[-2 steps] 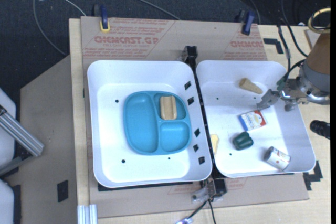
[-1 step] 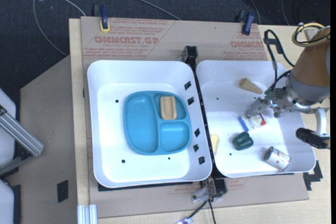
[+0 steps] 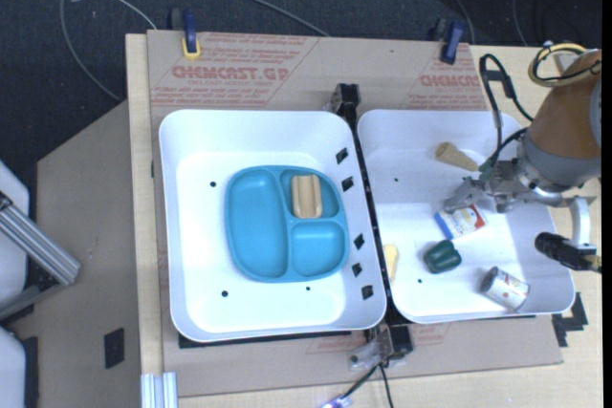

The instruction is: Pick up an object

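Dark carpet with loose cables surrounds the bench, which I see from above at a slant. Two shallow white bins sit side by side on it. The left bin holds a blue divided plate with a tan wooden block lying in its far right compartment. The right bin holds several small things: a tan block at the far side, a small red, white and blue packet near the middle, a dark green object just nearer than it, and a silver can lying on its side at the near right. A small yellow piece sits at the bin's left edge. The arm reaches in from the right, and my hand hangs low just above the packet. I cannot tell whether it is released or clenched.
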